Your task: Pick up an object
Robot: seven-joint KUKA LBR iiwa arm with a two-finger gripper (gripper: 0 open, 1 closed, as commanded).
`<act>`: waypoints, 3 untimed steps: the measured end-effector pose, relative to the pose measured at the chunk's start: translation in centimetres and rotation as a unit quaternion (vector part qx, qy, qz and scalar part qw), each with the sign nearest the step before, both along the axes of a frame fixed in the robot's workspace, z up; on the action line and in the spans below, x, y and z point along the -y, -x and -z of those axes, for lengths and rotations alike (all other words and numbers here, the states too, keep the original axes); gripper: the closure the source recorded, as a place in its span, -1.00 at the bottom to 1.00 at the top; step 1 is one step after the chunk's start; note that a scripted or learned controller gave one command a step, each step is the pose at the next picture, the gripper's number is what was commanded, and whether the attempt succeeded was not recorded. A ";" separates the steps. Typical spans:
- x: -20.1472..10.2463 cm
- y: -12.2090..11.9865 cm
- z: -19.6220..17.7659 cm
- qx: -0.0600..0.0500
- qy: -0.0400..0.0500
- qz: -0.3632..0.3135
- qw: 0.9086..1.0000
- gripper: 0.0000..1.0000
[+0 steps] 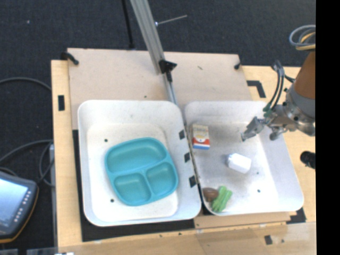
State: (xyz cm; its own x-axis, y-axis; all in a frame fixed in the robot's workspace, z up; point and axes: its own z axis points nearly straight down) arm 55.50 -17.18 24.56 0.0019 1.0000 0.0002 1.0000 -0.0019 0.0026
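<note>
Green toy (223,199) lies at the right bin's (281,182) near edge, beside a brown lump (210,194). Gripper (256,130) hangs far right over the bin, fingers apart, holding nothing

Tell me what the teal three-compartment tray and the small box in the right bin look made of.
Teal three-compartment tray: likely moulded plastic, smooth with a slight sheen and rounded edges. Small red, white and blue box: probably printed cardboard, judging by its flat faces, sharp corners and printed colours, though the view is too coarse to be sure.

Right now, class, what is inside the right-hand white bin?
Inside the right bin lie a small carton, a white block, and a green object partly covering a brown object. The gripper hovers above.
</note>
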 end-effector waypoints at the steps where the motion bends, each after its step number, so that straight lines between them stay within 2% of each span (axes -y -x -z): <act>1: 0.1 -0.1 -1.1 0.002 0.000 0.000 1.000 1.00; 2: -8.7 2.1 -1.9 -0.001 -0.001 -0.005 1.000 1.00; 3: -12.4 5.9 4.8 -0.005 -0.001 -0.003 1.000 1.00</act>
